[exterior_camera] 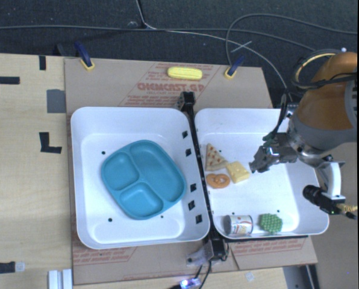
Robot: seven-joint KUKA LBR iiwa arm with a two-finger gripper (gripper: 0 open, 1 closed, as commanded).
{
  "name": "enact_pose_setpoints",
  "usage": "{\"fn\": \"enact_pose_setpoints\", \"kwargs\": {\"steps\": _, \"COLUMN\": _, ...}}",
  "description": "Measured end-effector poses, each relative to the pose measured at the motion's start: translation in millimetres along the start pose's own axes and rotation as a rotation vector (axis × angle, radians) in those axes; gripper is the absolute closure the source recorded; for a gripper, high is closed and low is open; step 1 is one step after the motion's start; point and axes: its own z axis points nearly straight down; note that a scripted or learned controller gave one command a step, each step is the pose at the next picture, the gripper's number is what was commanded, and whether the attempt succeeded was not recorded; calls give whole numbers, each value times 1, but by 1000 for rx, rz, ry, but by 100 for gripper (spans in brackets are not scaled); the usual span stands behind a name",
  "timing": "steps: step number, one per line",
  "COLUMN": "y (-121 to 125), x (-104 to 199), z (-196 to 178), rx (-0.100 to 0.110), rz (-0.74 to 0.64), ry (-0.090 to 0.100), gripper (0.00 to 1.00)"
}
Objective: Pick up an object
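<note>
Red print on the cardboard sheet [161,89] under the bins reads roughly "CHEMCAST GP".

Even overhead light, soft shadows, slight blur, white bins [83,179] bright.

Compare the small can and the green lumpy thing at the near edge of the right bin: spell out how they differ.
The can is silvery with an orange label; the green lump is plain green all over. The can is a smooth cylinder lying on its side; the green lump is rounded and bumpy. The can lies nearer the divider between the bins, the green lump farther right. Both rest along the right bin's near wall, side by side.
</note>
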Motion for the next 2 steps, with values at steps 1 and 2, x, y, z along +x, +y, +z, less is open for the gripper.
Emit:
{"fn": "enact_pose_setpoints", "kwargs": {"steps": 1, "y": 0, "x": 54, "z": 11, "rx": 1, "rz": 0, "ry": 0, "gripper": 100}}
{"fn": "enact_pose_setpoints", "kwargs": {"steps": 2, "y": 4, "x": 99, "z": 3, "rx": 0, "rz": 0, "ry": 0, "gripper": 100}}
